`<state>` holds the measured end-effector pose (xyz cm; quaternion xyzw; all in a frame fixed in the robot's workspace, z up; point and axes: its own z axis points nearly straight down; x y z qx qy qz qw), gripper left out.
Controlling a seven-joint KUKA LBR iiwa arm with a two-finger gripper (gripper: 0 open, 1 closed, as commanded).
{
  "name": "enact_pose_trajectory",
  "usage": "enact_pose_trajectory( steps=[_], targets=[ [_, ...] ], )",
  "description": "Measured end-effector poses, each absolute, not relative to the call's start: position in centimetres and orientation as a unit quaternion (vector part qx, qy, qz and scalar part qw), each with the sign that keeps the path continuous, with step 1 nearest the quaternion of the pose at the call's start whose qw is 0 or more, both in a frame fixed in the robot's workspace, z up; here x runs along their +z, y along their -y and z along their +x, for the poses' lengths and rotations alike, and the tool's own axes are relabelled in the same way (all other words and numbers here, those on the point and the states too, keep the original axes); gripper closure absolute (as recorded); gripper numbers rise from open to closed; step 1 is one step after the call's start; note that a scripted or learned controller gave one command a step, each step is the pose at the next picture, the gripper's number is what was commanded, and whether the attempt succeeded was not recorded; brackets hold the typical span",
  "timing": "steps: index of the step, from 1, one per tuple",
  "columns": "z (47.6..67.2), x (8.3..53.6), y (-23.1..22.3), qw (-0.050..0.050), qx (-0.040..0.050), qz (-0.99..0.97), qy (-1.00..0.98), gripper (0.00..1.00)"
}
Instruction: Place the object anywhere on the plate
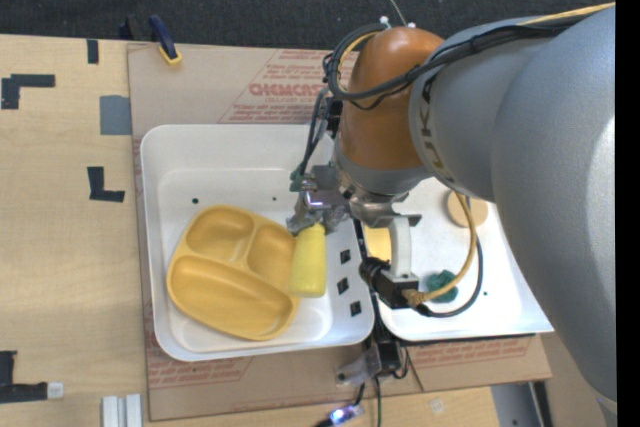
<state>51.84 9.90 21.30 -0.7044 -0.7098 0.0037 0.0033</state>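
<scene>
A yellow divided plate (pixel 228 271) lies in the left white bin (pixel 170 155). A pale yellow, elongated object (pixel 308 262) hangs upright at the plate's right edge. Its upper end sits between the fingers of my gripper (pixel 308 218), which is shut on it. The grey arm with its orange band (pixel 385 100) comes in from the right above the divide between the bins.
The right bin (pixel 500 315) holds a round tan object (pixel 466 210) and a green-and-yellow item (pixel 440 285) near a black cable. A blue-and-yellow clamp (pixel 163 39) sits at the cardboard's back left corner. Cardboard sheet and wooden bench surround the bins.
</scene>
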Motion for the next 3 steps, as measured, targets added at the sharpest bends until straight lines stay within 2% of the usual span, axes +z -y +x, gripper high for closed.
enact_pose_trajectory(
  steps=[1,2,3],
  targets=[
    [52.0,22.0,-14.6,0.002,0.003,-0.704,0.71,1.0],
    [51.5,21.0,-20.3,0.002,0.0037,-0.704,0.71,1.0],
    [51.6,21.0,-20.0,0.002,0.0039,-0.706,0.709,0.0]
  ],
)
